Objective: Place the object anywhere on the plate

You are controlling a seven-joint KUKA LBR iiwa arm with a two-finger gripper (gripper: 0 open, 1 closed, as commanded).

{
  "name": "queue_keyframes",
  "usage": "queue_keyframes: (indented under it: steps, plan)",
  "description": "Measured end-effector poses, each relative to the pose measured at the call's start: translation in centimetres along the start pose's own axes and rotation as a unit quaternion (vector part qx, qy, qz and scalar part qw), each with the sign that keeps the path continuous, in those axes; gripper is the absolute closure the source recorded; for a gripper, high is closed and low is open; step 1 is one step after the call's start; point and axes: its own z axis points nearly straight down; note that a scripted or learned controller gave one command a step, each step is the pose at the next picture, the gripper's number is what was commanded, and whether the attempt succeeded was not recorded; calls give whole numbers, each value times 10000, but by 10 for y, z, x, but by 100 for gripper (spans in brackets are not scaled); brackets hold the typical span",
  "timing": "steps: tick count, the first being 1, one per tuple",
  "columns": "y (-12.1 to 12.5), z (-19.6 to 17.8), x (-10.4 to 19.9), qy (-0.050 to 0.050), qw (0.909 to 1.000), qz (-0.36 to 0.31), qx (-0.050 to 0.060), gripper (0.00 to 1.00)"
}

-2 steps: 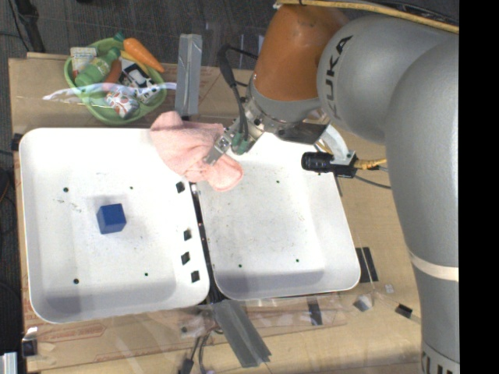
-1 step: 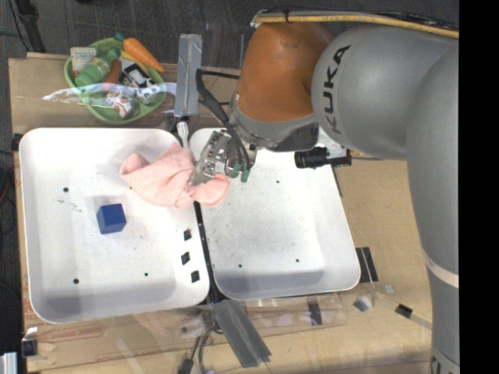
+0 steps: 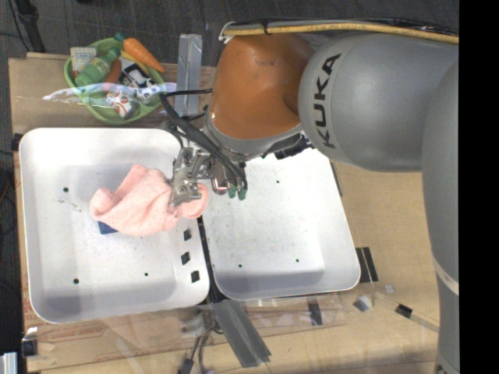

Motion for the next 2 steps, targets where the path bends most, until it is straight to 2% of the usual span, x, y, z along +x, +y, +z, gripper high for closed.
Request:
queue_keyframes:
  steps: [1, 2]
  plan:
    - [47, 3, 21, 2, 10000, -22, 2, 100]
    - [47, 3, 21, -1, 10000, -20, 2, 0]
